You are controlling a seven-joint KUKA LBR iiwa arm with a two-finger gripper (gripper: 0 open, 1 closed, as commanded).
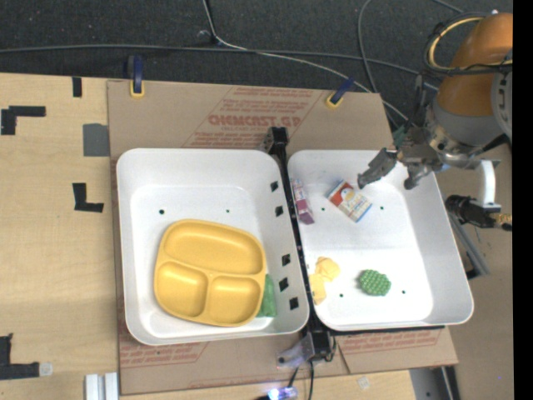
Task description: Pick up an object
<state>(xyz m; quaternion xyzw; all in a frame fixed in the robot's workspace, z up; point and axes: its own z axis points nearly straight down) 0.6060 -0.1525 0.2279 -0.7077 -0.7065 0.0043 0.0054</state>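
My gripper [390, 174] hangs over the back right part of the right bin [420, 248], its two dark fingers spread apart with nothing between them. Just left of and below the left finger lies a small red, white and blue box [350, 200]. A purple and white packet [302, 205] rests against the bin's left wall. Near the front sit a yellow lump [323, 273] and a green bumpy ball [374, 282].
The left bin [141, 182] holds a yellow divided tray [208, 272] with a green item [268, 297] wedged at its right side. Both bins stand on a cardboard sheet [250, 115]. Black cables run across the dark back area.
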